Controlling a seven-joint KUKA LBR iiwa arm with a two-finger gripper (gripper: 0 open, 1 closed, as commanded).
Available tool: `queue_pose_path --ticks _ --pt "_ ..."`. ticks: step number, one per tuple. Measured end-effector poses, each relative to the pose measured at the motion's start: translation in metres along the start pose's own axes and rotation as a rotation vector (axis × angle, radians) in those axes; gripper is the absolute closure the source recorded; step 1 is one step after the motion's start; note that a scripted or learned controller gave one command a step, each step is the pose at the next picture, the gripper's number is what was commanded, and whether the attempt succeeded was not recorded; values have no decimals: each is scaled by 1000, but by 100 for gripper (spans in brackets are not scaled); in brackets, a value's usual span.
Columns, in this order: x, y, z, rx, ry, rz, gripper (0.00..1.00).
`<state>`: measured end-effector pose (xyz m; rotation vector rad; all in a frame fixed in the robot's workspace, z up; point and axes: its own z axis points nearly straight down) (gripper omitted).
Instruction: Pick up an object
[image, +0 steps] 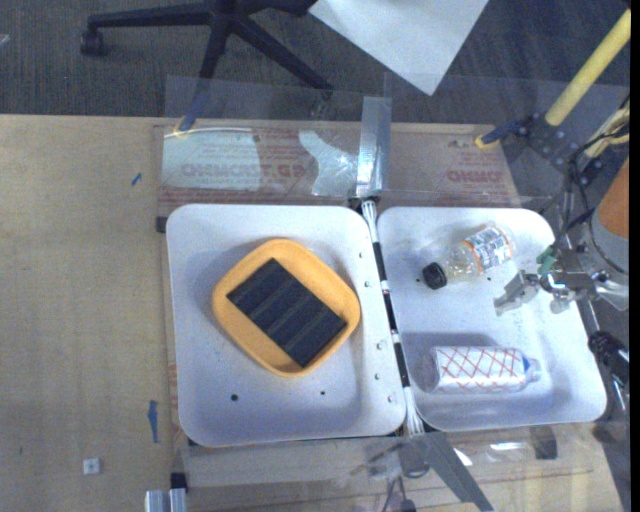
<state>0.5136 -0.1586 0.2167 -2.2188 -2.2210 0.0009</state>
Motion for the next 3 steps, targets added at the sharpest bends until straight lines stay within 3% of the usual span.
queue_pose_path --ticks 1,2,3 --pt "62 93 73 -4 -2 -89 0" --pt "62 94 62 -8 -3 -88 100" --pt "61 94 63 -8 -3 -88 0"
